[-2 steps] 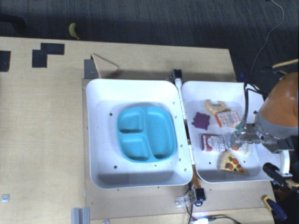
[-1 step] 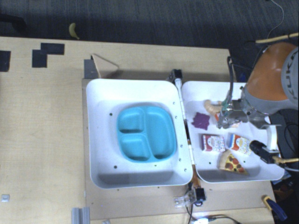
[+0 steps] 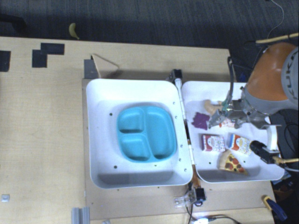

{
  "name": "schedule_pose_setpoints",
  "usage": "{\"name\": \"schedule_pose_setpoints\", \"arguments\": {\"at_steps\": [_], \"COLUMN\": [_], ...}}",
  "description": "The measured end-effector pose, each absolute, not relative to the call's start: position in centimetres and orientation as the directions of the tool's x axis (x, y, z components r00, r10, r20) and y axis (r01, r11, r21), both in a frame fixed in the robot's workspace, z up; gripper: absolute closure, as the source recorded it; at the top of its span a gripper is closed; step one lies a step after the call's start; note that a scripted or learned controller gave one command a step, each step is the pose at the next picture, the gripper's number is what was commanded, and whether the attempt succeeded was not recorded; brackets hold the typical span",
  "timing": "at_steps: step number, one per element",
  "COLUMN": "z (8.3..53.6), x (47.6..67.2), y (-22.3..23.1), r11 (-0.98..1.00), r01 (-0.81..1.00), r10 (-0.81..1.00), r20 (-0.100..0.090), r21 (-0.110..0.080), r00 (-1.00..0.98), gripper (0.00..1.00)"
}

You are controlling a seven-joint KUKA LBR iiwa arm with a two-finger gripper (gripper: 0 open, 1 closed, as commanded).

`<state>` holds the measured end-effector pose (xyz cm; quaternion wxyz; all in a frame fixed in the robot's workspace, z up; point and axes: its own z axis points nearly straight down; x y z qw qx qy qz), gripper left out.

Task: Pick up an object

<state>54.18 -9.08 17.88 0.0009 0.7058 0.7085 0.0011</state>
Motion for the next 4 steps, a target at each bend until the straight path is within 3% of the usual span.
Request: {"name": "schedule_pose_setpoints", "arguments": {"at_steps": [1, 2, 3, 4], "z": [9.8, 10.9, 10.9, 12.0], "x": [52.7, 52.8, 52.8, 53.0], "y": [-11.0, -10.9, -10.9, -10.9], "r11": [0.002, 0.004, 0.004, 0.006], "r01": [1.0, 1.0, 1.0, 1.0], "r10": [1.0, 1.0, 1.0, 1.0], "r20": [-0.002, -0.002, -0.001, -0.001], "r21": [0.012, 0.016, 0.015, 0.019], "r00": [-0.002, -0.004, -0.004, -0.006], "gripper": [0.0, 1.0, 0.0, 1.0]}}
